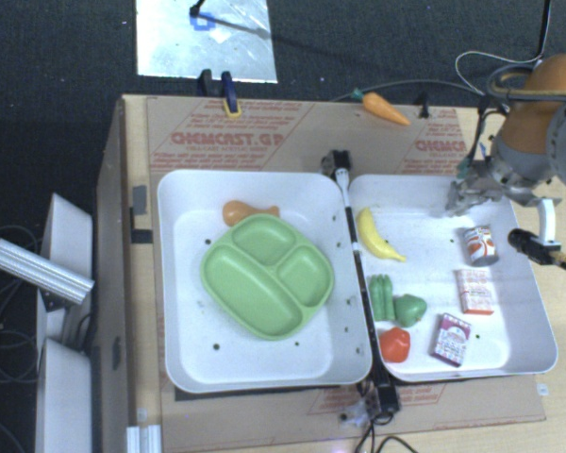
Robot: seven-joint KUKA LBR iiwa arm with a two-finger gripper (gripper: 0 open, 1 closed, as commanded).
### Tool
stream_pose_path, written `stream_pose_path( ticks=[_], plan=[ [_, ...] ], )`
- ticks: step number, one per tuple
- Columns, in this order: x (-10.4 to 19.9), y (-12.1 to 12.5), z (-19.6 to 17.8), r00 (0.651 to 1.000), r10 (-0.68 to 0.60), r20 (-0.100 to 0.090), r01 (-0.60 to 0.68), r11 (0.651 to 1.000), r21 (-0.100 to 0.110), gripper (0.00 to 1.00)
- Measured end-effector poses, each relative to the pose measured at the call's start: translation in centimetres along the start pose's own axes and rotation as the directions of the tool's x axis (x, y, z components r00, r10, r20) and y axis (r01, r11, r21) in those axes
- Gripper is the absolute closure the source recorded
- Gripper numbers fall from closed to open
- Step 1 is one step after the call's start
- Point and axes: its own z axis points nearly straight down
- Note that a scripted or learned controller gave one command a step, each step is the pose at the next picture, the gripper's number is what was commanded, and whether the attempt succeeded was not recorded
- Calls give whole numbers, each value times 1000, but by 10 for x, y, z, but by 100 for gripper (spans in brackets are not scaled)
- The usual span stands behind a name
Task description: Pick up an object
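Hovering gripper (467, 196) over far right corner of right bin (524, 347), nothing held; finger state unclear. Small can (478, 244) just near of it. Next: descend, align on can.

A carrot (386, 109) lies on the bench (292, 130) behind the 2 bins, near a blue clamp (230, 93) at the bench's far edge. Beyond the bench, a shiny metal sheet (205, 25) rests on the dark floor, with what may be a small blue piece (204, 21) on it. At the left, a silver bar (36, 268) juts in above white panels (64, 347).
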Motion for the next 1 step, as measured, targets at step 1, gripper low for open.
stream_pose_path(
  ticks=[1],
  plan=[
    [0, 0, 0, 1000, 0, 0, 0, 1000, 0, 0]
  ],
)
